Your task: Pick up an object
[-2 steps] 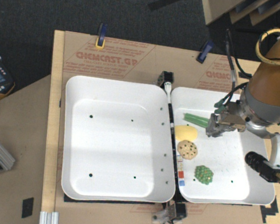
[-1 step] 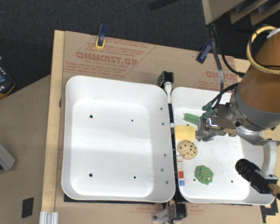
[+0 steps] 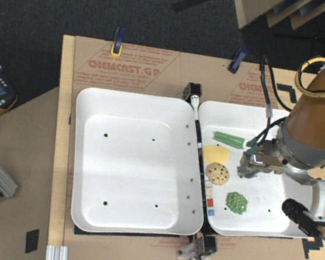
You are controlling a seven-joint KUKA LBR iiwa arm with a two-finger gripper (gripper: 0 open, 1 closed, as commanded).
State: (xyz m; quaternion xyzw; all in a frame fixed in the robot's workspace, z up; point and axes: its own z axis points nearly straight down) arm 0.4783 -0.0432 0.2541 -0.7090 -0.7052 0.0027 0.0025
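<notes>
The pincer [image 3: 251, 164] hangs over the right bin [image 3: 256, 226]; whether it is clenched cannot be told. A cookie [image 3: 217, 174] lies at its eight o'clock, a green broccoli piece [image 3: 236, 202] at six.

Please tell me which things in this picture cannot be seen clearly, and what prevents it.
- Gripper, camera view: too small and dark to tell its state or whether it holds anything.
- Right bin: its right part is hidden under the arm.
- Green round object: too small to identify.
- Small strip by the divider: too small to read.
</notes>
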